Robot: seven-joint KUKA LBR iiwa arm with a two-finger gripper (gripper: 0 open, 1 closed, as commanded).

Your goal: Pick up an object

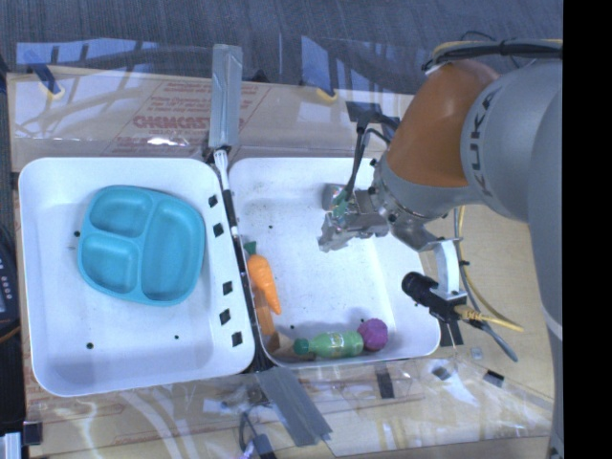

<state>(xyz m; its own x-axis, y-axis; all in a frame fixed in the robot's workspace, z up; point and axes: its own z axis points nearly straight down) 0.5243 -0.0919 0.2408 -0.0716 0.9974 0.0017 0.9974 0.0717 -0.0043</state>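
The gripper hangs over the upper middle of the right bin, and nothing is seen between its fingers; from this slanted view I cannot tell if they are spread or closed.

I take the right bin as the landmark. All candidate things lie along its edges, away from the gripper. The carrot lies against the bin's left wall, with its long axis running along that wall, the thick end farther from the camera and the tip toward the near corner. The green bottle lies along the bin's near wall, with its long axis parallel to that wall. The purple ball is touching or just beside the bottle's right end.

In my judgement the bottle and ball are almost directly toward the near wall from the gripper, while the carrot is toward the left wall. The left bin holds a blue divided plate, well apart from the gripper.
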